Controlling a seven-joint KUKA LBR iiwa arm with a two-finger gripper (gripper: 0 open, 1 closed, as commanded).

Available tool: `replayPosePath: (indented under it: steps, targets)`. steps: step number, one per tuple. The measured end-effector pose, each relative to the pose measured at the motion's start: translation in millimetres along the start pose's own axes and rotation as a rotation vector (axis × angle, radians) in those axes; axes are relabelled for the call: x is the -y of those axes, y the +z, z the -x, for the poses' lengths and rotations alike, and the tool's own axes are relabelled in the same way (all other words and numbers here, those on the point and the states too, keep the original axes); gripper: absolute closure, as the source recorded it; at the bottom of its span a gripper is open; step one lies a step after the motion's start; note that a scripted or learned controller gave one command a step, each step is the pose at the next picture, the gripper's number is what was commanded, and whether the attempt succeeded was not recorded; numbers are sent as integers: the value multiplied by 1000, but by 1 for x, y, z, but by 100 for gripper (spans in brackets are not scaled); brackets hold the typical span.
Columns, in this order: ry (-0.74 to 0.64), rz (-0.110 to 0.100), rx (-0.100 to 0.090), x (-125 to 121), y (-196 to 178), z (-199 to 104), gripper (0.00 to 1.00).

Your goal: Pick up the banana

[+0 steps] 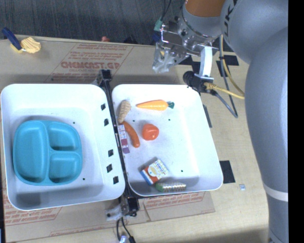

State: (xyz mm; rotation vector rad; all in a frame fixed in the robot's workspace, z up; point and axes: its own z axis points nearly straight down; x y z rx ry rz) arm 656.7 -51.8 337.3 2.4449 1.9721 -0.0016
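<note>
Down-left of the hand (pixel 163 62), grip state I cannot tell, the pale banana (pixel 123 110) looks light, slick: pinch midway.

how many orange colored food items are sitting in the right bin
3. A carrot lies near the far wall, a round orange piece sits mid-bin, and an orange sausage-like piece lies by the left wall. None looks hidden.

Tray (pixel 47 153) in left bin (pixel 10 97); carrot (pixel 153 105), perhaps tomato (pixel 150 131), in right bin (pixel 205 151).
</note>
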Motion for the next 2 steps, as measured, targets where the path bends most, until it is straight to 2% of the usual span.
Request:
replayPosePath:
  steps: [1, 2]
  targets:
    - [108, -8, 1, 24, 148, -40, 100]
    - [91, -1, 1, -6, 67, 26, 100]
